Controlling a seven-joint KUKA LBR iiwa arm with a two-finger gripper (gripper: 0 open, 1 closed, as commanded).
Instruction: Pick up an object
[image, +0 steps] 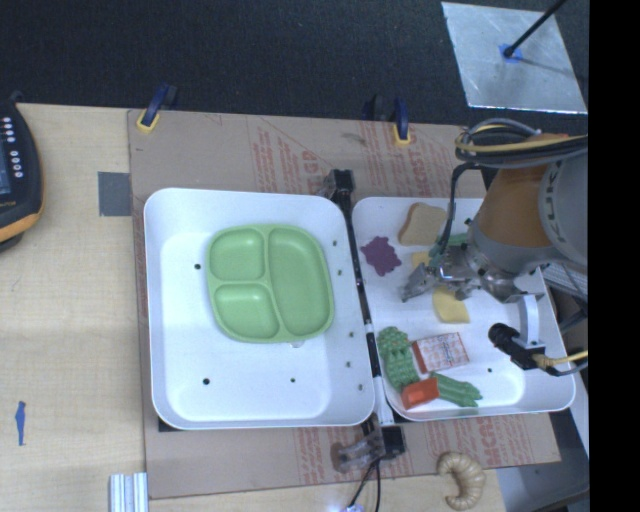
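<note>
While arm hangs over right bin (556, 398), gripper (425, 281) low beside yellow block (451, 307); finger state cannot be told. Green divided plate (270, 283) in left bin (170, 330).

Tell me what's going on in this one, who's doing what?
A grey arm with an orange band reaches in from the right over the right bin, its gripper low among the toy food near the yellow piece, purple piece and bread slice. Nothing is visibly between its fingers. The left bin holds a green divided plate. A croissant lies outside on the bench.
</note>
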